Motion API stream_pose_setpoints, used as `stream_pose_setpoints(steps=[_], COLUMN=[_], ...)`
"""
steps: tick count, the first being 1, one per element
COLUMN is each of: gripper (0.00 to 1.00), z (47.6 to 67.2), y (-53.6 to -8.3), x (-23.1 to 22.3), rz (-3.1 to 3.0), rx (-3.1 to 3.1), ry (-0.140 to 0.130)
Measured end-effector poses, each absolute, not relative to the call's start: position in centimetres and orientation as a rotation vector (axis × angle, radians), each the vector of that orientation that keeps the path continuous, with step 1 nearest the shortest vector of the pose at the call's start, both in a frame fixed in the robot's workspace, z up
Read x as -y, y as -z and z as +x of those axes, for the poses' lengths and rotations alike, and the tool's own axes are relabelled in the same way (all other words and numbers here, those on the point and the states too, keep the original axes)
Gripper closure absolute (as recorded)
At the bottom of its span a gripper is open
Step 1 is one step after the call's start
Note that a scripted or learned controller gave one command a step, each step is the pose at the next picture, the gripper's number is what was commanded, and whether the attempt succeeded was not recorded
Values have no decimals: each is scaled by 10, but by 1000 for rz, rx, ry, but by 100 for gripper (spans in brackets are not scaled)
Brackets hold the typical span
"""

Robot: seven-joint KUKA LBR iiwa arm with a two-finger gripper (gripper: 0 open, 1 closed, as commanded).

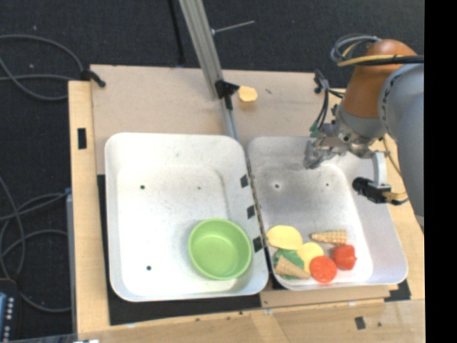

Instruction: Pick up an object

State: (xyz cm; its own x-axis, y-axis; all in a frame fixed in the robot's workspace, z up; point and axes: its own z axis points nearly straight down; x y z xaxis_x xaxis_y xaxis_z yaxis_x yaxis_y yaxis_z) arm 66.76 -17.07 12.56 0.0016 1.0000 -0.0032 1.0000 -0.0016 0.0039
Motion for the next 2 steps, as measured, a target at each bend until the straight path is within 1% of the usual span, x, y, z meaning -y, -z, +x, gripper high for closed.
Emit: stream_pose_setpoints(steps=[1,2], gripper=[100,100], z=[672,667], y=[-172,-218], x=[176,179], rz=[2218,2221], rx=[-2217,-2214], ry=[-7,-6])
